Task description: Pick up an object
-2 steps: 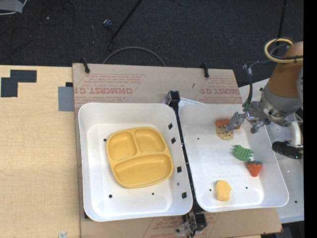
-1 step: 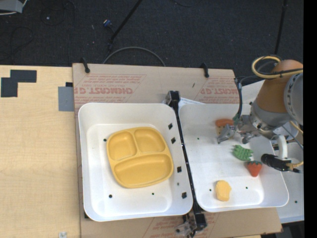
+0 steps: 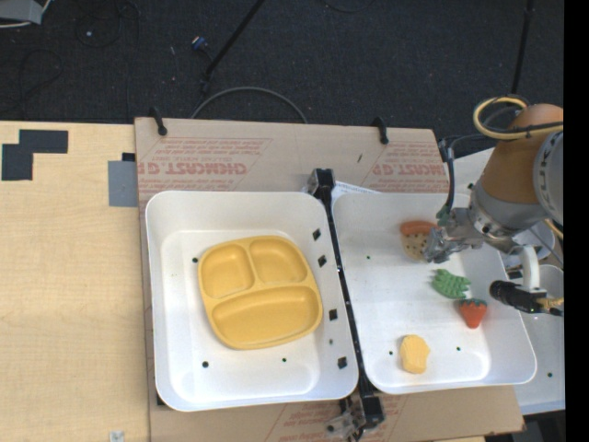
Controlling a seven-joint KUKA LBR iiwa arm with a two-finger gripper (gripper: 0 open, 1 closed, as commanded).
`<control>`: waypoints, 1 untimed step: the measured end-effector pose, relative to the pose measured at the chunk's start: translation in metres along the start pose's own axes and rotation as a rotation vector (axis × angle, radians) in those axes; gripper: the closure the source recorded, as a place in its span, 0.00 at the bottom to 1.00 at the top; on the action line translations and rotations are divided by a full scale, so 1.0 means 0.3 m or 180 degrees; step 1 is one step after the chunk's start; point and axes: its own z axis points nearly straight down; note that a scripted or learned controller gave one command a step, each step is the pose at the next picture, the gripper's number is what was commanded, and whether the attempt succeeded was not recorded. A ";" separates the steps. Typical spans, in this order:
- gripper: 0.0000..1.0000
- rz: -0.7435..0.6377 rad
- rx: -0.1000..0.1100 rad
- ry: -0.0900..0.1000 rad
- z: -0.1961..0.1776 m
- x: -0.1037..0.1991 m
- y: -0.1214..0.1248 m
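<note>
White plastic bins sit side by side on the table [image 3: 74,293], a sheet of cardboard [image 3: 276,159] under them. Red print on the cardboard behind the bins is upside down and reversed from this view; it seems to read CHEMCAST GP, though the letters are too small to be sure. The left bin [image 3: 175,247] holds a yellow divided plate [image 3: 260,290] with three compartments, lying flat near the middle. The right bin [image 3: 386,238] holds four small things: an orange and tan piece [image 3: 416,238] near the far side, a green toy [image 3: 449,284] just nearer the camera, a red strawberry with a green top [image 3: 473,312] beside the green toy, and a yellow lump [image 3: 414,354] near the front wall, well apart from the others. The arm [image 3: 515,178] reaches in from the right, its jaws [image 3: 444,242] low over the bin, just beside the orange piece and above the green toy. Whether the jaws stand wide or narrow I cannot tell, and nothing is seen between them
</note>
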 end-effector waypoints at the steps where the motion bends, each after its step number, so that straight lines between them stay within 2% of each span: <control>1: 1.00 -0.0009 -0.0022 -0.0006 -0.170 0.001 0.036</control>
